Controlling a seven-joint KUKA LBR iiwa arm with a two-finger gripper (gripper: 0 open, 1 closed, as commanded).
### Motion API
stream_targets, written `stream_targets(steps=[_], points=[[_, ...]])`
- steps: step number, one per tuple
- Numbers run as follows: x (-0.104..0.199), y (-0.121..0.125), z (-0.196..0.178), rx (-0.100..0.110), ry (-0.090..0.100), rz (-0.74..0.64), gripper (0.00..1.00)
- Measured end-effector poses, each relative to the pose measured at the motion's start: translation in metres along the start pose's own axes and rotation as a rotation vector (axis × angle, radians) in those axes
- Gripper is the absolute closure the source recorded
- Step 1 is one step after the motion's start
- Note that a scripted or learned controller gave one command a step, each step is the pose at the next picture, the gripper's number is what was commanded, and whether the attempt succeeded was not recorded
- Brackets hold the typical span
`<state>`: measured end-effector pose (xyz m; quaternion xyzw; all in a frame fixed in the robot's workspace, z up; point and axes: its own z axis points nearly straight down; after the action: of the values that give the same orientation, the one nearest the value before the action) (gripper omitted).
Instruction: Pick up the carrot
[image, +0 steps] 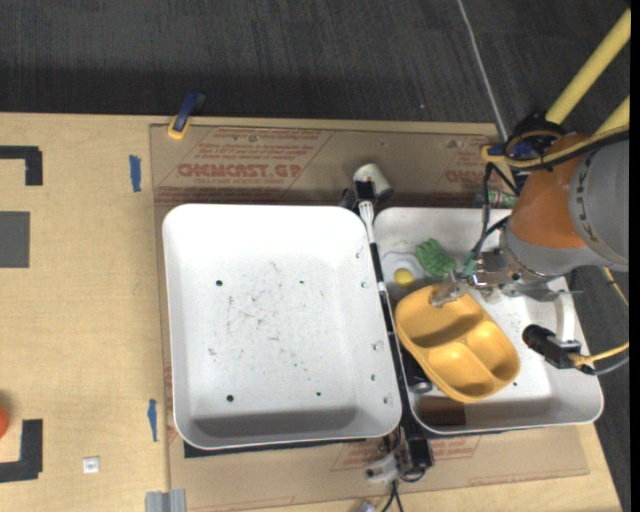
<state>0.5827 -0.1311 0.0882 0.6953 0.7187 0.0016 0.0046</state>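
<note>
Gripper (470, 278) sits low in the right-hand shallow white bin (575, 400), hanging off the grey arm with the orange band (545, 210), and honestly its business end is buried in cables, so open or shut is anyone's guess. Just left of it and slightly up is a green leafy bit (434, 257), which I think is the carrot's top, though I can't make out an orange body, so the long axis is a toss-up. If that's the carrot, it lies up-left of the wrist, close by. Directly below the wrist is a yellow two-compartment plastic dish (458, 345), tilted, with a small yellow ball-ish thing (403, 277) beside it. Left white bin (200, 300) just shows scuffs. Cardboard sheet (250, 160) under the bins reads "CHEMCAST" in red.
</note>
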Motion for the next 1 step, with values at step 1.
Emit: stream_targets(steps=[1], points=[[-0.0072, -0.0366, -0.0007, -0.004, -0.001, -0.413, 0.00]])
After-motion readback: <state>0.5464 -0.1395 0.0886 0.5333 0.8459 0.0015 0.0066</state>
